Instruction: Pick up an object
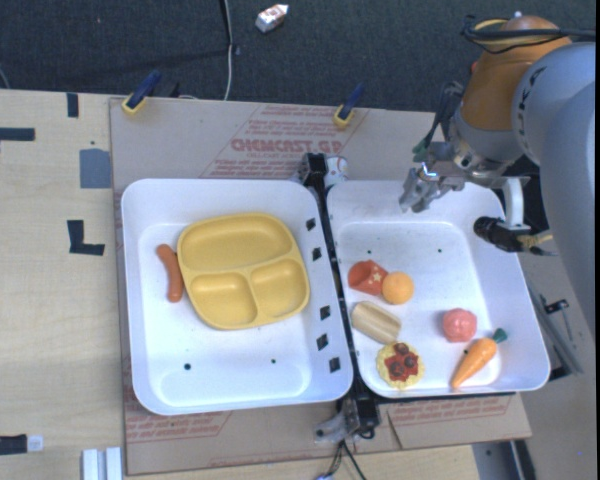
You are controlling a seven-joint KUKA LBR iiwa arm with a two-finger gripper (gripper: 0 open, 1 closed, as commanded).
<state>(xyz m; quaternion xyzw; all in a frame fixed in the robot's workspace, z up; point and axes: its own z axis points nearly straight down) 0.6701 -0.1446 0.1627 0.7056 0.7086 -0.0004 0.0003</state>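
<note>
Two bins, toy food; claw (421, 194) over right bin's (500, 268) far rim.
Left bin (145, 268): yellow tray (245, 270), sausage (169, 272). Right: tomato (366, 275), orange (398, 287), bun (376, 320), pizza (400, 364), carrot (474, 361), pink fruit (460, 324). Claw apparently carries nothing; finger state unclear.

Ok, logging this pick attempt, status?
Gripper above right bin's far rim, nothing between its fingers. Orange ball, hotdog bun, carrot untouched. Nothing in the way.
</note>
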